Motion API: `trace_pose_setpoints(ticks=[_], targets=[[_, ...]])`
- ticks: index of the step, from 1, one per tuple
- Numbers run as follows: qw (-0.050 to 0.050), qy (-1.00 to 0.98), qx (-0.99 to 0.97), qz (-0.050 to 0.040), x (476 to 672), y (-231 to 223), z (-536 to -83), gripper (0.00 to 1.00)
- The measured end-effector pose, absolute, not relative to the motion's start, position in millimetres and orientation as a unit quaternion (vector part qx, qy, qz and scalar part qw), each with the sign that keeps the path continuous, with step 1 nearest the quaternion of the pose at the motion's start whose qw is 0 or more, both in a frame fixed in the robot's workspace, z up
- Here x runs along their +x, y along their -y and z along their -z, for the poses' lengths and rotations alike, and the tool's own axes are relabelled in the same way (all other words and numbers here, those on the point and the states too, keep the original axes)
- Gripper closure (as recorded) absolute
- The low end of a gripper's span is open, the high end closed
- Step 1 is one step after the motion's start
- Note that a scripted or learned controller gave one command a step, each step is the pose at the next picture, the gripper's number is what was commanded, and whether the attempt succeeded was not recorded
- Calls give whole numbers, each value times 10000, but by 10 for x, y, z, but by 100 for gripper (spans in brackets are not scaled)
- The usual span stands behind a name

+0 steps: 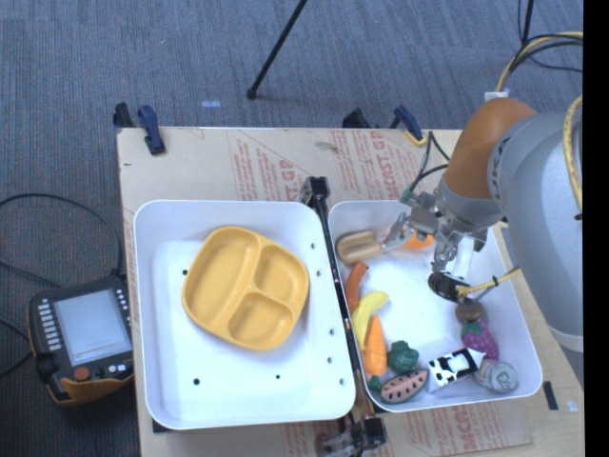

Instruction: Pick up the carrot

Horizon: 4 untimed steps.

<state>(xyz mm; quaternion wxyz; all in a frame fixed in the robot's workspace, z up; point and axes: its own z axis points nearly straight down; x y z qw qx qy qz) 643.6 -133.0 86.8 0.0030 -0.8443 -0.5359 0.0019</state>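
A: Carrot (375,345) position?
B: Right bin (526,350), near its left wall, tip pointing toward the far rim, touching the banana (365,309).
A: Gripper (407,235)?
B: Over the bin's far end, beside the bread roll (357,247). Fingers spread narrowly around something orange; can't tell what.
A: Left bin (162,369)?
B: Yellow divided plate (246,287), centred.
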Motion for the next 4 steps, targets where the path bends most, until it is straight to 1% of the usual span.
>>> trace_pose_setpoints(ticks=[1, 2, 3, 4], targets=[[24, 5164, -8564, -13, 6440, 1751, -876, 0], [43, 5184, -8551, -28, 6441, 1742, -974, 100], [45, 5187, -8549, -32, 6440, 1740, -970, 0], [61, 5194, -8545, -42, 6438, 1743, -1067, 100]])
